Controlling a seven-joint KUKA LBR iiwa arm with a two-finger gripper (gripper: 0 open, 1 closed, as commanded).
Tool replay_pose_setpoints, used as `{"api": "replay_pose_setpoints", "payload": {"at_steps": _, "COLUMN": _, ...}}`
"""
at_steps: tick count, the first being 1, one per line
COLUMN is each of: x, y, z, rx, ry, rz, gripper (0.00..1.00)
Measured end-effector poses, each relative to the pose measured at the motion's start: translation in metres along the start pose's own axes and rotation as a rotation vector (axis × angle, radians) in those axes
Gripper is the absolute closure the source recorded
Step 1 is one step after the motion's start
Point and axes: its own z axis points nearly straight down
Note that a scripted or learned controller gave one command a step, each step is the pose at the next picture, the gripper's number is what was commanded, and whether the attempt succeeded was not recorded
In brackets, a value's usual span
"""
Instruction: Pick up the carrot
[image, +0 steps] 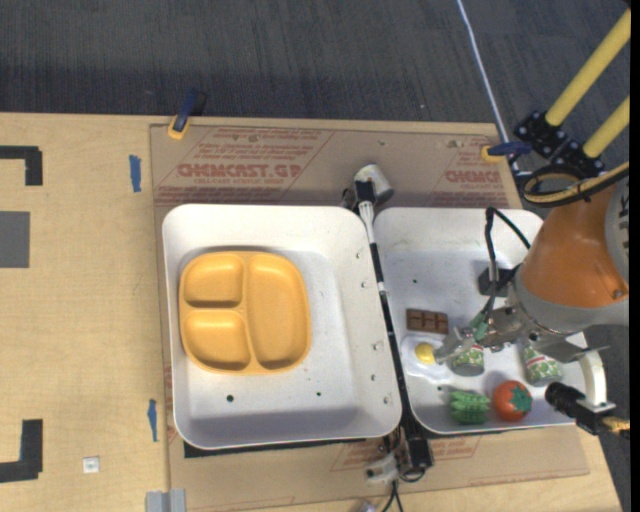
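At the right bin's (440, 235) front wall the orange-red, green-topped piece (513, 399) (the carrot, I judge) lies just beside a green toy (468, 405), so the pincer (470, 350), whose grip I cannot tell, risks seizing the wrong thing.

Red print on the brown cardboard sheet (300, 150) lying under the two bins reads roughly "CHEMCAST GP" just behind the left bin (200, 225). The same red print shows again behind the right bin (440, 225), cut short there and too blurred to read in full.
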Motion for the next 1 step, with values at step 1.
{"api": "replay_pose_setpoints", "payload": {"at_steps": 1, "x": 0.0622, "y": 0.0871, "z": -0.0497, "rx": -0.002, "ry": 0.0, "rz": 0.239, "gripper": 0.0}}
